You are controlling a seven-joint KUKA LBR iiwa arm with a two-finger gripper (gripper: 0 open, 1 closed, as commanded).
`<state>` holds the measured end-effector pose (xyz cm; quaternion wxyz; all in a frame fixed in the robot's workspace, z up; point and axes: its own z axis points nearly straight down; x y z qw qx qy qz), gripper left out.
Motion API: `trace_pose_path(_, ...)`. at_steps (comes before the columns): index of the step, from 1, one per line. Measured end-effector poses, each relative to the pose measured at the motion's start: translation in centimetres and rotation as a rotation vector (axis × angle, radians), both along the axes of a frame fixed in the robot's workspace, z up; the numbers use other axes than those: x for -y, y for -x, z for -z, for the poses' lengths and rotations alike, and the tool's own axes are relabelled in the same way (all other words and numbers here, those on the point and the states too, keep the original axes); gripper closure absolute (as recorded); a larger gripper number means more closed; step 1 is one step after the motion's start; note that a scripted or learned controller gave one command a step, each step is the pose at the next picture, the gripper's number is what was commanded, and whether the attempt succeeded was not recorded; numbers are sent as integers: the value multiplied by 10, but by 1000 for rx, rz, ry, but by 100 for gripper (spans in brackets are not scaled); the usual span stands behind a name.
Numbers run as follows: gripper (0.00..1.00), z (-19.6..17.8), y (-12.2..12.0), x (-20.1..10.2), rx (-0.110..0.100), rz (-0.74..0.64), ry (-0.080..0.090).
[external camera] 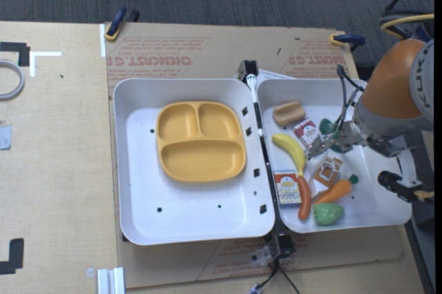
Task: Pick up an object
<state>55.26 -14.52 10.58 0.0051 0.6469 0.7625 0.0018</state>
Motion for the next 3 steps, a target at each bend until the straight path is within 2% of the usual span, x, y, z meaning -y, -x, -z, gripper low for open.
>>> trace_pose_path(1, 0, 13, -63, -21, -8, -565, 1)
trace_pose_path(2, 100, 3, -64, -20, -6, -562, 2)
trace_pose_path(3, 100, -87, -26, -107, -9, -736, 2)
